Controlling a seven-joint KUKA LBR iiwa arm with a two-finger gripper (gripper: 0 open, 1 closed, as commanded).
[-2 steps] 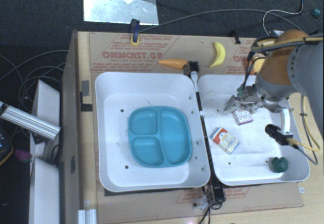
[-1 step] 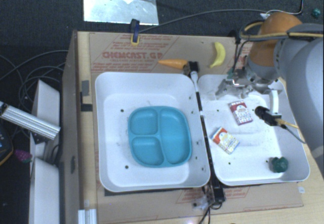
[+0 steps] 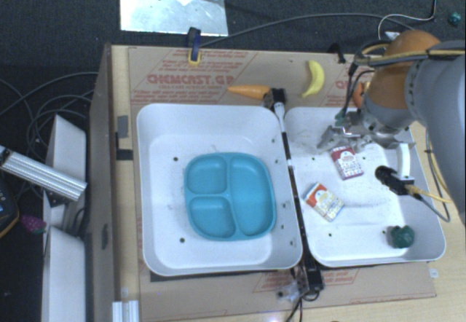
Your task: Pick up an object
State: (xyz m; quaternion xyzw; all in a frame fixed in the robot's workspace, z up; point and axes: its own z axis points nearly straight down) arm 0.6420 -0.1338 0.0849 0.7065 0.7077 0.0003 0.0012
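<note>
Metal fingers (image 3: 337,136) splayed open, apparently just touching glossy red carton (image 3: 348,163).

The desk (image 3: 218,76) is viewed from above at a slant, from some distance; both white bins (image 3: 167,124) are taken in, floor beyond the desk's far edge.

Lying in the left bin (image 3: 156,189): a divided plate (image 3: 229,194). Sitting in the right bin (image 3: 429,244): two small packets (image 3: 348,163) (image 3: 323,201), a ball (image 3: 400,236) at the near right corner. Resting behind both bins: a carrot (image 3: 247,92) and, rightward, a banana (image 3: 314,78).
</note>
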